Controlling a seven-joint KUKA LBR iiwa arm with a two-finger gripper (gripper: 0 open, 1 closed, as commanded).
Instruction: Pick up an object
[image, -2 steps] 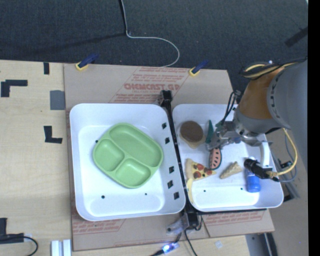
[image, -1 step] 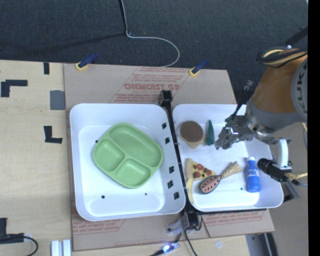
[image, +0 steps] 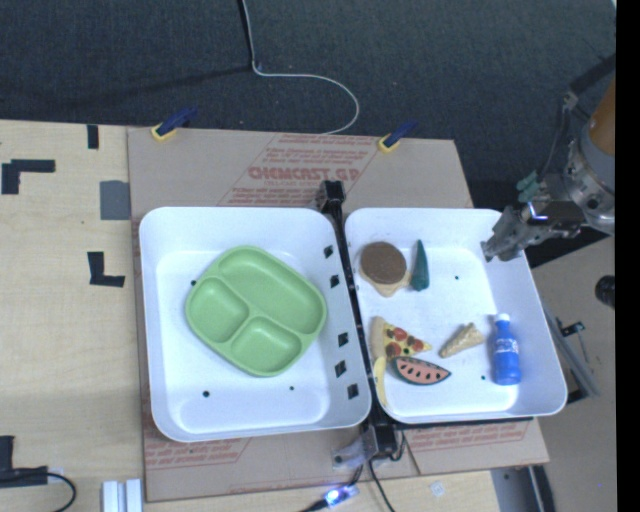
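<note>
Camera view shows the gripper (image: 508, 243) at the right bin's (image: 530, 400) upper right rim, finger state impossible to tell, blue bottle (image: 505, 350) below.

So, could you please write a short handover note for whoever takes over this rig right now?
Gripper: above the right bin's far right rim, nothing seen between its fingers; open or shut is unclear.
Right bin holds a cookie, green cone, pizza slice, watermelon slice, tan wedge and blue bottle.
Left bin holds a green tray.
Done: nothing picked.
Left: grasp and lift one object.
</note>
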